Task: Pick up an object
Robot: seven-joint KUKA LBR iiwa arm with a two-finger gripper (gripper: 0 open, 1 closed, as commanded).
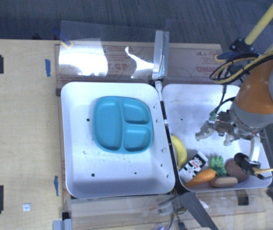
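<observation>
The gripper point(216, 132) is hovering over bare floor in the right bin point(189, 99), fingers spread, gripping nothing. Toys are crowding the near edge: banana point(178, 150), carrot point(201, 177), green piece point(217, 163).

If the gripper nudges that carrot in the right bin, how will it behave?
The carrot looks smooth and tapered, so it would probably slip or roll sideways rather than tip. It lies packed against the bin wall and other toys, which may stop it early. It looks like a light toy.

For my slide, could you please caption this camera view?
Gripper above the right bin, near toy food; blue plate in the left bin.
</observation>
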